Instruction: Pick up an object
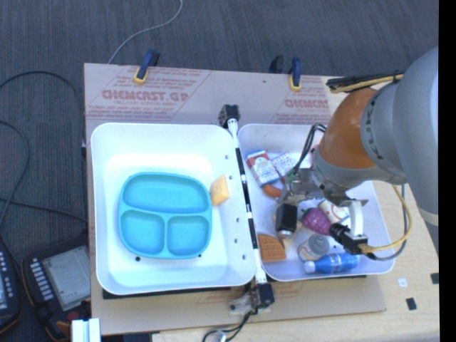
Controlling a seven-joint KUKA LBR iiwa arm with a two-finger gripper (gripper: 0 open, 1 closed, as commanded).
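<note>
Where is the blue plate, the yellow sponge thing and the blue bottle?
blue plate (165, 214): camera view, on the divider where its three compartments meet.
yellow sponge (220, 189): camera view, middle of its top face.
blue bottle (336, 263): camera view, middle of its body.

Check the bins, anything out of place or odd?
One thing: a small yellow piece lies alone in the left bin, loose beside the blue divided tray, not in a compartment. The right bin is a cluttered heap.

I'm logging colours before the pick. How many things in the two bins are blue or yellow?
Light blue: 1, the divided tray in the left bin
Dark blue: 1, the bottle in the right bin
Yellow: 1, the block beside the tray
Total: 3
</note>
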